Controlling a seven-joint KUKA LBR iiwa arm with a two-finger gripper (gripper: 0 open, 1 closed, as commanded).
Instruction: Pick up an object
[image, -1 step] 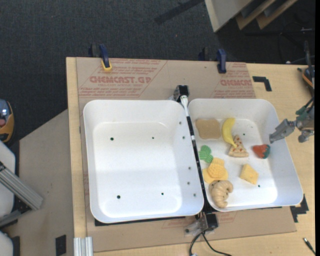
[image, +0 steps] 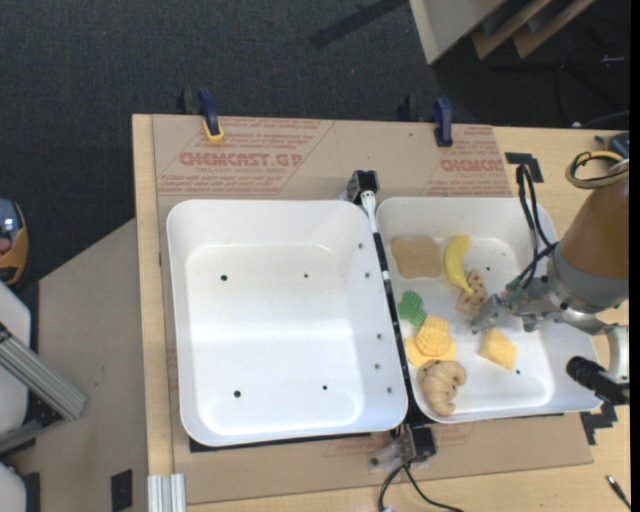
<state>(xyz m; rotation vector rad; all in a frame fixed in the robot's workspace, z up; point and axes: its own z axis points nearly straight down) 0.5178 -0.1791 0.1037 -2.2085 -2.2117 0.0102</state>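
Observation:
The right bin (image: 528, 392) holds several toy foods. A tan bread slice (image: 416, 257) and a yellow banana (image: 457, 260) lie at its far side. A small brown speckled piece (image: 472, 292) sits just below the banana. A green piece (image: 411, 306), a yellow ridged piece (image: 433, 340), a yellow wedge (image: 498, 349) and a tan lumpy piece (image: 442, 383) lie nearer the front. My gripper (image: 492, 314) is low inside this bin, between the brown speckled piece and the yellow wedge, close to both. Nothing shows as held by it.
The left bin (image: 270, 330) lies beside the right one, with a black divider strip (image: 385, 300) between them. The arm (image: 600, 250) with its orange band covers the right bin's right side. Blue clamps (image: 441, 120) hold the board at the back.

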